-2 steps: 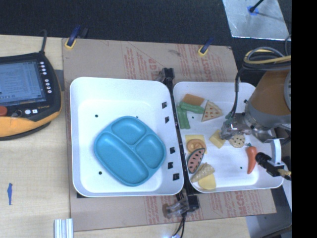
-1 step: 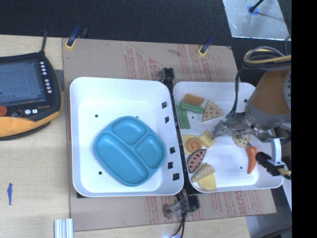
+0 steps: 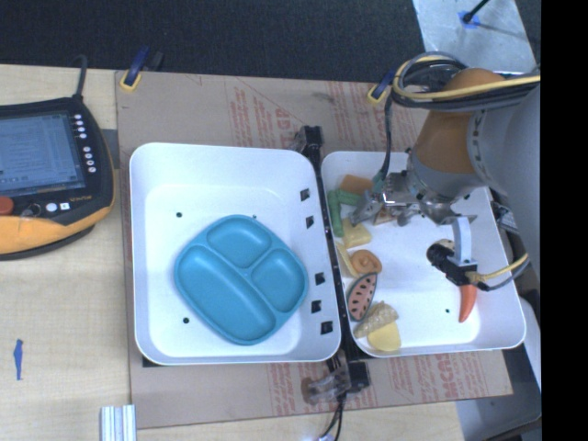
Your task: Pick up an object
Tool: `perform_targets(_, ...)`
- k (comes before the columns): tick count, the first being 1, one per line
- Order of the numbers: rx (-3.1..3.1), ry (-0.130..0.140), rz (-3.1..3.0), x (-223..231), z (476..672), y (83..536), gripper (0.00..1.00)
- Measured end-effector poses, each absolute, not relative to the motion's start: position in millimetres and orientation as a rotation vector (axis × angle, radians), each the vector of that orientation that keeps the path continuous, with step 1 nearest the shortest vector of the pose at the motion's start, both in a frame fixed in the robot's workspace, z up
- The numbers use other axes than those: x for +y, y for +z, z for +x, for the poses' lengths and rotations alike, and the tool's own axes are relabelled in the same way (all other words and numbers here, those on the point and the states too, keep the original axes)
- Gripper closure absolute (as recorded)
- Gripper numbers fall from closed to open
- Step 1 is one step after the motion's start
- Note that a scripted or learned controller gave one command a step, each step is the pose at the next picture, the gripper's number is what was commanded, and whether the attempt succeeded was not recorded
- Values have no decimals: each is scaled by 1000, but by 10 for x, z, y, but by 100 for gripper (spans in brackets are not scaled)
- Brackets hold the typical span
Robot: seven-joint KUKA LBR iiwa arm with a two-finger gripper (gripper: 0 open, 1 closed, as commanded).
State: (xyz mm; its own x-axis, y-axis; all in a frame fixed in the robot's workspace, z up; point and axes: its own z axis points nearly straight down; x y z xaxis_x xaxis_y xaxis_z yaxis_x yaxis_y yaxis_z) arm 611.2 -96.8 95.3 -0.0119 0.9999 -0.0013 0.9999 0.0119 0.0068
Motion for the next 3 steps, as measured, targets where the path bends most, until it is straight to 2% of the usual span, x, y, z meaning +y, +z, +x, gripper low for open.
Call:
perform_targets(1, 2234, -16, 2222, -941, 6484, 920, 0)
perform_targets(2, 2240, -27, 2228, -946, 6523, 914, 0)
perform_targets(3, 2241, -26, 2228, -953, 6524, 912, 0)
